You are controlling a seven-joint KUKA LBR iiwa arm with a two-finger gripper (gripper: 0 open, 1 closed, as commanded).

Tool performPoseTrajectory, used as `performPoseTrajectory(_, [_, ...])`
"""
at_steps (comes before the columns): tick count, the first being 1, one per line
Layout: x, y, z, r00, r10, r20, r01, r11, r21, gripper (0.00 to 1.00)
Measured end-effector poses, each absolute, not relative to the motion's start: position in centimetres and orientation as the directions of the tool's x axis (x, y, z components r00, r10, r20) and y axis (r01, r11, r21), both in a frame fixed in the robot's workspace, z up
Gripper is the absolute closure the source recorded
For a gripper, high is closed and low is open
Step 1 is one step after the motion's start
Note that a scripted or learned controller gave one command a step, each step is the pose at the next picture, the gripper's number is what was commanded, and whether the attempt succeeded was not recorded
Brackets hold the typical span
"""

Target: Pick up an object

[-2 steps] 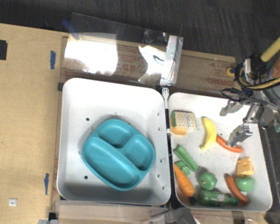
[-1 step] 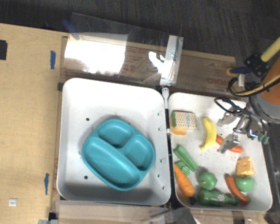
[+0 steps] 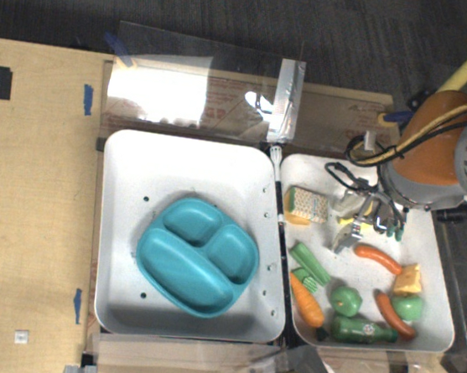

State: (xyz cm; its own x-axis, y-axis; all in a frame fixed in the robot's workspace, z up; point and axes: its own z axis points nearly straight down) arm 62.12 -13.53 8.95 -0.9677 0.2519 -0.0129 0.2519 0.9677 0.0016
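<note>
Toy food is lying loose in the right bin (image 3: 444, 330), just below and beside the pincer (image 3: 348, 231).

Whether the pincer is released or clenched cannot be told; cables and metal parts are blurring together there. Nearest it, an orange sausage-shaped piece (image 3: 377, 258) is sitting just to its lower right, and a yellow waffle-like block (image 3: 305, 204) just to its left. These are looking like hollow plastic: light, stiff, smooth, probably slippery on rounded sides, so gripping across the sausage's narrow middle seems wisest. Farther below, a carrot (image 3: 306, 302), green balls (image 3: 344, 300) and a green bottle (image 3: 364, 330) are crowding together. A teal divided tray (image 3: 198, 256) is resting well away in the left bin (image 3: 121, 210).
</note>
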Motion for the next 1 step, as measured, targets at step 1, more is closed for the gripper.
performPoseTrajectory(1, [59.68,-15.88,8.90,-0.997,-0.074,-0.010,-0.074,0.997,-0.002,0.00])
